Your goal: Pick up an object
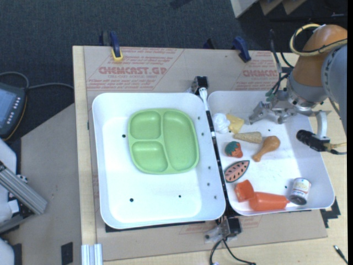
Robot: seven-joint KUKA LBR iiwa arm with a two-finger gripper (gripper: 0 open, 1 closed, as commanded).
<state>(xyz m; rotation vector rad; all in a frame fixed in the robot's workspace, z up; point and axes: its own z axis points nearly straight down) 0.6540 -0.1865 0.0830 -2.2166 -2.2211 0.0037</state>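
Camera view shows the gripper [274,114] hanging over the right bin [311,164], in that bin's 12 o'clock part, with the arm [315,65] coming in from 2 o'clock. Its jaws stand spread apart and nothing sits between them; whether the tips touch the bin floor I cannot tell. No object lies under the jaws. The nearest is the cheese [235,122], a yellow wedge at 8 o'clock from the gripper, near it but clear of it. Just beside the cheese, at its 9 o'clock against the bin's left wall, is a white lump [220,123]. A pale cob [248,138] lies flat at 7 o'clock from the gripper, just below the cheese, and the tan drumstick [266,146] lies at the gripper's 6 o'clock, its thick end nearest the jaws and close to the cob's right end. Farther off at 7 o'clock are a red berry [234,149] with a green top and a pink seeded slice [236,170]. Along the bin's 6 o'clock edge lie a red chunk [244,190] and an orange carrot [268,201], touching each other, and a small can [300,191] at the carrot's right end, well apart from the gripper. The left bin [149,203] holds a green plate [164,141] with three wells, lying flat toward that bin's 12 o'clock side. Both bins sit on a brown bench [138,70]
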